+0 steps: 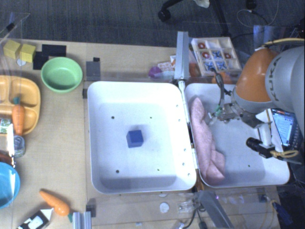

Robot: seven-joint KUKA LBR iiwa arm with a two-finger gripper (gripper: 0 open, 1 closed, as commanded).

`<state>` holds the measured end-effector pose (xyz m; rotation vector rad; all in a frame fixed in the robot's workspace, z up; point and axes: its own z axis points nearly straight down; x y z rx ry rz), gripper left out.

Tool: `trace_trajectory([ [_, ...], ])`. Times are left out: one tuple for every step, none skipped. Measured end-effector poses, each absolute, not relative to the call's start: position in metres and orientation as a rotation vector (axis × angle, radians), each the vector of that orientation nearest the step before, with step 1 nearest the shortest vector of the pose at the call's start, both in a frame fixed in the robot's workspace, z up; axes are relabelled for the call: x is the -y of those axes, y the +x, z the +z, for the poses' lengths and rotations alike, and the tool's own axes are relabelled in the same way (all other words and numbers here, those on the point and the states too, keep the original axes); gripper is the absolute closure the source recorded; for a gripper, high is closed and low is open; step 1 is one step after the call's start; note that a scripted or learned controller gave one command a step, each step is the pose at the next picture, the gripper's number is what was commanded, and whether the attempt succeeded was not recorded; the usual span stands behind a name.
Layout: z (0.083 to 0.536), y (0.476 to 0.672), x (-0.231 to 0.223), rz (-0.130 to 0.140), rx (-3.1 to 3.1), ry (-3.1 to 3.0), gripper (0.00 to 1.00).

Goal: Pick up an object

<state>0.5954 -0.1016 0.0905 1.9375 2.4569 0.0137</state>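
Nearest my camera, along the front edge of the desk (62,175), I see an orange carrot (55,202) lying at a slant, with a blue bowl (7,185) just beyond it at the left border. Further back on that side sit a yellow divided tray (26,92) with a second carrot (18,119) across it, and a green bowl (61,74).

In the left bin (138,175) a small blue cube (135,138) rests alone near the middle of the floor, well apart from every wall.

In the right bin (248,175) a pink cloth (205,140) lies bunched lengthwise against the wall shared with the left bin. My arm (281,80) comes in from the right, its orange band (255,80) above the wrist. The pincer (220,113) sits over the right bin's rear half, just beside the upper end of the cloth; I cannot tell whether it is released or clenched, nor whether it touches the cloth.
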Motion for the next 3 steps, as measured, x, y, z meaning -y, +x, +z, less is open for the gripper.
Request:
trace_trajectory([
  [0.111,0.577,0.091,0.007,-2.524,1.859,0.00],
  [0.109,0.551,0.089,0.005,-2.553,1.820,0.00],
  [0.108,0.551,0.089,0.006,-2.553,1.820,0.00],
])
